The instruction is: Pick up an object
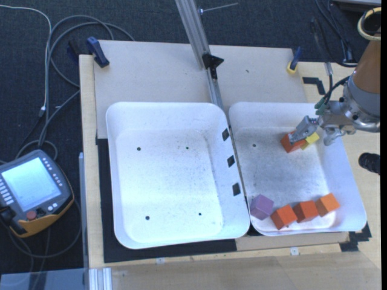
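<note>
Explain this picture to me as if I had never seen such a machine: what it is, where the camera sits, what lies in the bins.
One camera looks down at a slant on a bench with two shallow white bins. The grey robot arm reaches in from the right; its tool hangs over the right bin. Right at the tool sit an orange block and a small yellow block; whether it grips either is unclear. Along that bin's near edge lie a purple block and three orange blocks in a row. The left bin shows just dark specks. A handheld control pad rests far left.
</note>
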Controlling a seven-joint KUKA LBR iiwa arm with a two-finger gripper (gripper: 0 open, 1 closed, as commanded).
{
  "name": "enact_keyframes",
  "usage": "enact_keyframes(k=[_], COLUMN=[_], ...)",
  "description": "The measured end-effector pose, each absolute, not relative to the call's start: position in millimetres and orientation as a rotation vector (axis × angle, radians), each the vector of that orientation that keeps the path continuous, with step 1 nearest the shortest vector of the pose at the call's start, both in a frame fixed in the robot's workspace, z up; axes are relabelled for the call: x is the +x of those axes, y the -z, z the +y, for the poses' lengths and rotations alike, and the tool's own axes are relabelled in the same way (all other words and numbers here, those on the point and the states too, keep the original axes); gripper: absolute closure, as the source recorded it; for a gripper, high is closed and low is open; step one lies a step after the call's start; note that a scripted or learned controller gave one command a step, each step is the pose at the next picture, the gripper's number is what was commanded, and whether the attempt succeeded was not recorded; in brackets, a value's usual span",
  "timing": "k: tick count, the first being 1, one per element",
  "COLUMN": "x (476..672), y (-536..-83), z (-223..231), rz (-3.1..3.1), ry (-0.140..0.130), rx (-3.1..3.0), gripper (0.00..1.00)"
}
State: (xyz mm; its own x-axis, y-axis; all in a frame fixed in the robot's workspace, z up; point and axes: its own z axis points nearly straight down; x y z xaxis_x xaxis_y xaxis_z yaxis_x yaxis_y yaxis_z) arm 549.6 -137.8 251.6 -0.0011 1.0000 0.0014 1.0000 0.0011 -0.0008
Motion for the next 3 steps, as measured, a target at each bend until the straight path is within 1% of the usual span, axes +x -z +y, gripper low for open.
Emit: enact_keyframes(k=[1,2,3], x=[606.9,636.4,670.2], y=[-140,-117,-111], z=[-177,-151,-115], rz=[-2.219,-2.237,-2.243], ry=[-0.005,0.016,0.013], rx=[-2.219,-2.233,-2.234], gripper=[0.00,0.00,0.00])
